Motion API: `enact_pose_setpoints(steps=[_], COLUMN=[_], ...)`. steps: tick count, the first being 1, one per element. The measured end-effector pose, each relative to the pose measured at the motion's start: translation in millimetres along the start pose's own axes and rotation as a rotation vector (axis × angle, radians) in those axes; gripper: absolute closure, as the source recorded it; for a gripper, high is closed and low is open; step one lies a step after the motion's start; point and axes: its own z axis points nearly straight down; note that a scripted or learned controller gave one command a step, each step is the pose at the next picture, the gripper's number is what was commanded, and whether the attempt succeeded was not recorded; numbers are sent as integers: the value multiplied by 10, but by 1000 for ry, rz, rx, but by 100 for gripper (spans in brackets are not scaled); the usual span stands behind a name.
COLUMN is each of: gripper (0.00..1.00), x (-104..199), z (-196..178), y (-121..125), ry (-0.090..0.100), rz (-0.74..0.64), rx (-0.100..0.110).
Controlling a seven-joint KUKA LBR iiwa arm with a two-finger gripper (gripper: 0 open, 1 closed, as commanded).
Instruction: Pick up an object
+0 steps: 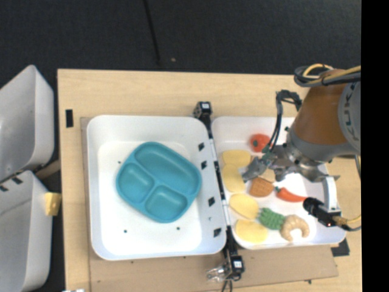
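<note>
My gripper (262,168) hangs low over the middle of the right bin (340,239), right above a brown-orange toy food piece (262,188). Around it lie several toy foods: a red tomato-like piece (259,142), pale yellow pieces (236,159) (244,206) (251,230), a green piece (272,218), a red chili (291,194) and a tan croissant shape (295,226). The arm's wrist hides part of the bin behind the gripper.
The left bin (100,163) holds a blue divided plate (159,180). A ridge with black clips (214,181) separates the two bins. A black cable (278,117) loops from the arm over the right bin's far side.
</note>
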Motion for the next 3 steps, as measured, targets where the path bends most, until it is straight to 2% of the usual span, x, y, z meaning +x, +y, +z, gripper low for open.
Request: enact_pose_setpoints(steps=[1,2,3], gripper=[0,0,100], x=[51,893,828], z=[850,-260,-295], y=[-478,46,11], ry=[2,2,0], rz=[6,-7,2], rx=[11,-11,2])
